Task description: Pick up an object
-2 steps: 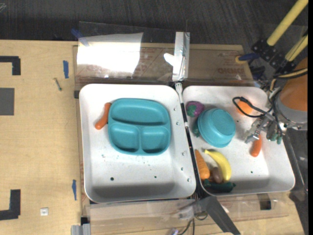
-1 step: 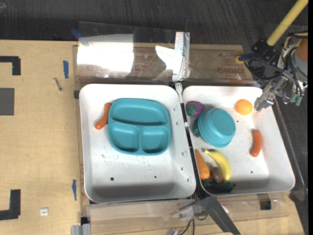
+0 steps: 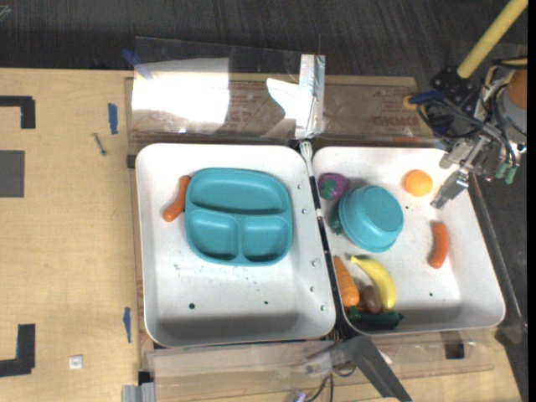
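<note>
The pincer (image 3: 448, 189) hangs over the right bin's (image 3: 481, 304) far right corner, and I cannot tell how it is set, though nothing shows in its grip. The orange (image 3: 417, 182) lies just left of the pincer, the nearest thing to it and round, so no axis matters. The sausage (image 3: 438, 245) lies just nearer the camera than the pincer, its length running front to back.

A robotics lab bench is shown. Two white bins (image 3: 159, 249) of toy food are mounted on a taped wooden board (image 3: 59, 224).
</note>
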`<state>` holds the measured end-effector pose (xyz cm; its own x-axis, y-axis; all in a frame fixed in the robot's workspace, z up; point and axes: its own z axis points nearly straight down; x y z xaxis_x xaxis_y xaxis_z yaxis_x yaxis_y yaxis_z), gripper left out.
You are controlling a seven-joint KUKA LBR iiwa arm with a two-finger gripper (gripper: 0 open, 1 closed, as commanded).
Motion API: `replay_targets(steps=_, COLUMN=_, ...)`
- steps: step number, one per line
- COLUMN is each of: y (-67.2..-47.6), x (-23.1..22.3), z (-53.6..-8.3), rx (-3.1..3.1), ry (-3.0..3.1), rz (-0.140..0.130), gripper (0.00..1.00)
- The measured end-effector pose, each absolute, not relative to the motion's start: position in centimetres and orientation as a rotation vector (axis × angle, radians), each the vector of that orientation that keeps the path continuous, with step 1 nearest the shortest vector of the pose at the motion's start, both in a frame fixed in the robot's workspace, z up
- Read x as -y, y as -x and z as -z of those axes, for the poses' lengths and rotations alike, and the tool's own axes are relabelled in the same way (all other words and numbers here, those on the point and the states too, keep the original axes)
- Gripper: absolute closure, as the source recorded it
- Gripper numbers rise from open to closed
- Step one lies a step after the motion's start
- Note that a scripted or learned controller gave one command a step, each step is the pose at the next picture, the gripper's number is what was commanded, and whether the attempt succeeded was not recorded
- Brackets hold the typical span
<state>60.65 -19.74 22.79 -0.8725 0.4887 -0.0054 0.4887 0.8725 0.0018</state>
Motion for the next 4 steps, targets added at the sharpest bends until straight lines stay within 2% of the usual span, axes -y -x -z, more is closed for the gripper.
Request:
replay_targets(steps=1, y=-56.1, x=22.4, z=-9.4, rx=-3.039, ry=-0.807, rz=0.000, gripper=0.00)
replay_targets(steps=2, y=-55.9, x=22.3, z=-8.7, rx=-2.997, ry=-0.925, rz=-0.002, gripper=0.00)
replay_targets(steps=3, y=-56.3, x=22.4, z=-10.1, rx=-2.984, ry=-0.919, rz=0.000, gripper=1.00)
replay_targets(steps=4, y=-59.6, x=22.3, z=-24.2, rx=-2.958, ry=-0.998, rz=0.000, gripper=1.00)
